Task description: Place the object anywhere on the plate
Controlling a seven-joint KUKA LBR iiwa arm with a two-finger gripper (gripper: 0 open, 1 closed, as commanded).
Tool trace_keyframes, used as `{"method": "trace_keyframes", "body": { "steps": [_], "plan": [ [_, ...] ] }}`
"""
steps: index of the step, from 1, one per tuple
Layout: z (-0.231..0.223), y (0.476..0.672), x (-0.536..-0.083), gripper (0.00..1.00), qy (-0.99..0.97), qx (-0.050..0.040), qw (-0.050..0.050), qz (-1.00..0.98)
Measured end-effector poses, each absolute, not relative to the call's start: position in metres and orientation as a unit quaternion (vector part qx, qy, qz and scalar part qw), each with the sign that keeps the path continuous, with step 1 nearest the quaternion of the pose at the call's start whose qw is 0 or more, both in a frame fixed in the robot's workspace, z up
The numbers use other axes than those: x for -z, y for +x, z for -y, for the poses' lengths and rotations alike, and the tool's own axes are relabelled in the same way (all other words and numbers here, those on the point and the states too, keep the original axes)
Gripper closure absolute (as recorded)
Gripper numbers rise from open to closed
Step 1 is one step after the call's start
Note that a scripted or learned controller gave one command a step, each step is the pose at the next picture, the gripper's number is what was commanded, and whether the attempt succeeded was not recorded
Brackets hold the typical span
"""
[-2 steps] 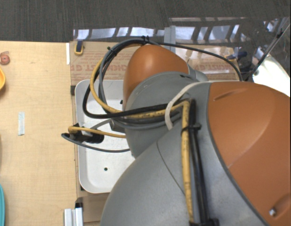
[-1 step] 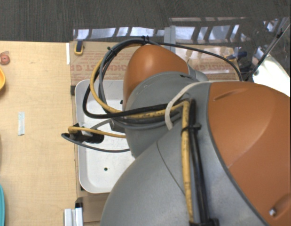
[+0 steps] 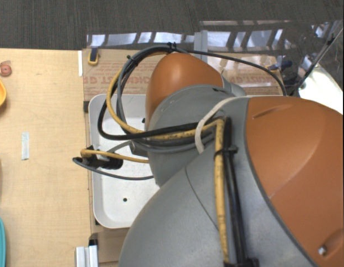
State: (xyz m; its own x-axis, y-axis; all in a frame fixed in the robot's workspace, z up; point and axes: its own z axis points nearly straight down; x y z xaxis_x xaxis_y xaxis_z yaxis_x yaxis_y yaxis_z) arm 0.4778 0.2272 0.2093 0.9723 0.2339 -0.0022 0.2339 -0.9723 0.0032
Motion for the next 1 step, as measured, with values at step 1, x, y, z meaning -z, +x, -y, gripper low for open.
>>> {"method": "trace_keyframes", "body": {
  "steps": [1],
  "plan": [
    [-0.2272,0.4778,-0.2093,0.0,0.993,0.0009,0.002,-0.118]
  ]
}}
